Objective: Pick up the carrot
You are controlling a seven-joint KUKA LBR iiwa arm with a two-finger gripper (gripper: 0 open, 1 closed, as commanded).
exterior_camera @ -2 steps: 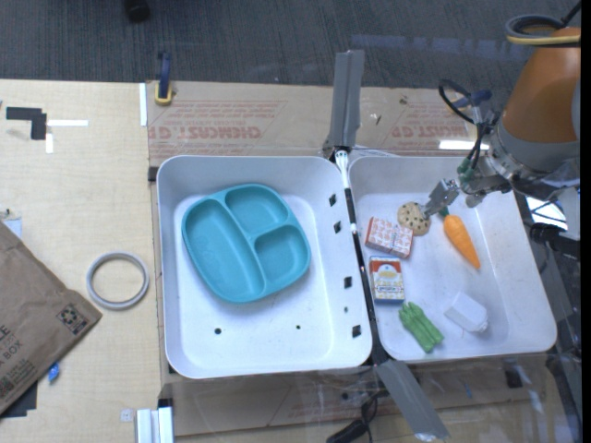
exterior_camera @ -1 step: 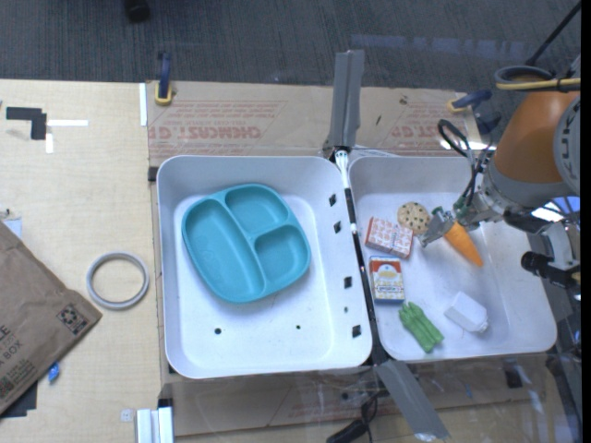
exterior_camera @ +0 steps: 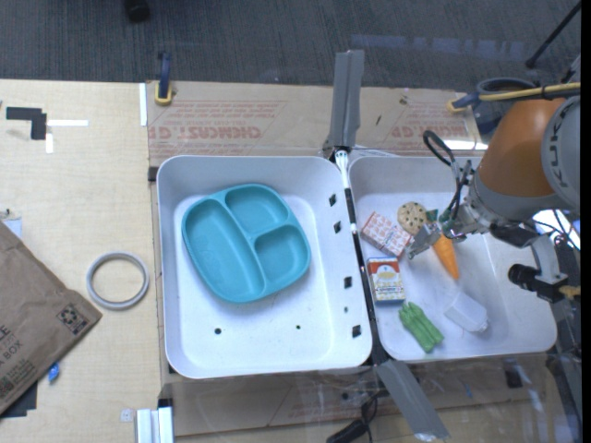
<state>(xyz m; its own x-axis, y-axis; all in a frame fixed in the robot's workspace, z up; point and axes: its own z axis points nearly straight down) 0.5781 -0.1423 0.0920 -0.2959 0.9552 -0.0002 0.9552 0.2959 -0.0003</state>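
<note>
A single fixed camera looks down from above at a slant, far enough off to take in both white bins (exterior_camera: 175,247) side by side, the wooden surface (exterior_camera: 74,183) at left and the arm (exterior_camera: 526,164) entering from the right.
</note>
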